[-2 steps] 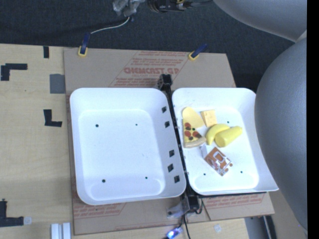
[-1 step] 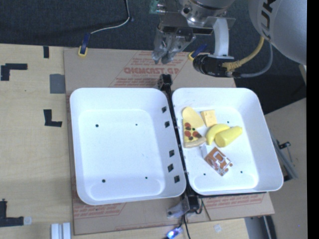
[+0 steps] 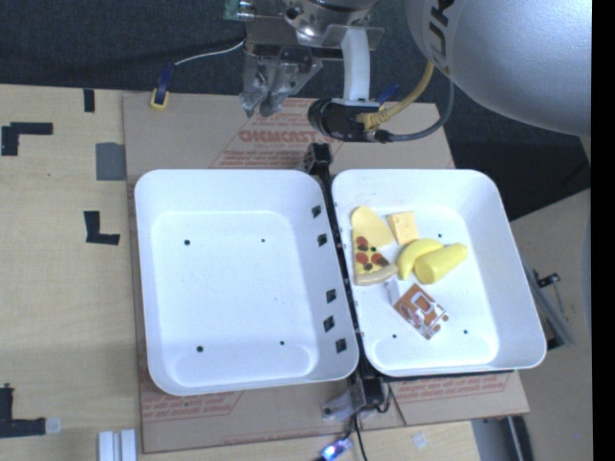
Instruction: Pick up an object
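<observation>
Camera view: hand (image 3: 270, 91) hovers well apart from banana (image 3: 432, 258).

One fixed camera above the bench, looking down at a slant, both bins (image 3: 144, 200) in frame

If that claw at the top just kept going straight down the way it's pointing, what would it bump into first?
Probably the brown cardboard sheet behind the left bin. The gripper hangs above it, fingers down, though height is hard to judge from this slanted view.

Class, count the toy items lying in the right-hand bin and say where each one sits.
4, clustered mid-bin: pizza slice leftmost, cheese cube behind it, yellow banana-like piece to the right, patterned block nearest the front. None seems hidden.
</observation>
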You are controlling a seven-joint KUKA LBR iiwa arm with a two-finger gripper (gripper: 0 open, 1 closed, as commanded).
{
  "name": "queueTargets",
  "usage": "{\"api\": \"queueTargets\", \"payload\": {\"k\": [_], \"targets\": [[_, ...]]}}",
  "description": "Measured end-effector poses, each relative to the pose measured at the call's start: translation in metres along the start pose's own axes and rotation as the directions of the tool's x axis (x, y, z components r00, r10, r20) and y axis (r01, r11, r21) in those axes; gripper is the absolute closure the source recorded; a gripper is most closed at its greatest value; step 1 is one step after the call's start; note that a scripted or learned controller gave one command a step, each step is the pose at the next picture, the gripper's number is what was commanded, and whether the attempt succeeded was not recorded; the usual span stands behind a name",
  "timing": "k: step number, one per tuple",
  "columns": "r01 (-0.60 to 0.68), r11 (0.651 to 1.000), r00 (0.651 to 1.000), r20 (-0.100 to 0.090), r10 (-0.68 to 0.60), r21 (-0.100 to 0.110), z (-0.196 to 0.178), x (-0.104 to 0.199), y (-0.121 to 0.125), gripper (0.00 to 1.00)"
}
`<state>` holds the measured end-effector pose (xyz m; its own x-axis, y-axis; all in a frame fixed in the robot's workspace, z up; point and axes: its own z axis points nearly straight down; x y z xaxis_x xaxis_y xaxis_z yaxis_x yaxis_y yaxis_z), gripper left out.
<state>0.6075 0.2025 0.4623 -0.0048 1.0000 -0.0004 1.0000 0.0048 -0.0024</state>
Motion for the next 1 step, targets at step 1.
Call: {"api": "queueTargets", "payload": {"k": [1], "targets": [[-0.012,1.0,1.0,0.002,0.012,0.005,0.0261,-0.1009,-0.0854,1.0]]}}
